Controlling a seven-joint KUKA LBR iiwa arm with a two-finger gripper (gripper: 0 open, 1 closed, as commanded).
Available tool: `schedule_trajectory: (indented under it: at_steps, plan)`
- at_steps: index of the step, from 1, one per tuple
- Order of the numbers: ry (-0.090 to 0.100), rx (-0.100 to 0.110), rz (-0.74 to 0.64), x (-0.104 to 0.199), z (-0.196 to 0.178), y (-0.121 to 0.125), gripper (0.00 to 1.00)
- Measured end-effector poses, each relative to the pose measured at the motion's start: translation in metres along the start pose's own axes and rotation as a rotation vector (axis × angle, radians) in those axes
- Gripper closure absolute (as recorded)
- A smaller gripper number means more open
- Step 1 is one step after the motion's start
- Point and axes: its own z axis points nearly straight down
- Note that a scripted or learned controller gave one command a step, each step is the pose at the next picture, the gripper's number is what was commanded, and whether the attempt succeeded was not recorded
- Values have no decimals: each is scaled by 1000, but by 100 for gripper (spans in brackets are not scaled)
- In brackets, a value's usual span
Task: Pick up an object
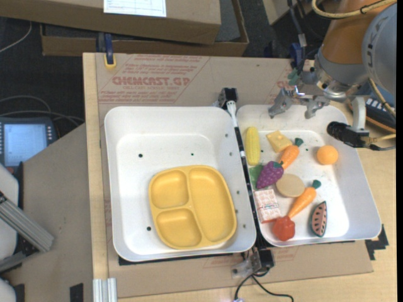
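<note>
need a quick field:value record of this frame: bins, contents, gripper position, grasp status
left bin: holds a yellow divided plate
right bin: holds toy food
right bin items: corn, cheese wedge, two carrots, orange, grapes, round tan piece, pink packet, red pepper, watermelon slice
gripper: above the right bin's far edge, fingers spread, pointing down
grasp status: nothing between the fingers
arm: enters from the right
</note>
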Motion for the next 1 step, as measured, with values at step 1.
schedule_trajectory:
  at_steps: [1]
  plan:
    - [1,9,4,-41,119,-42,0]
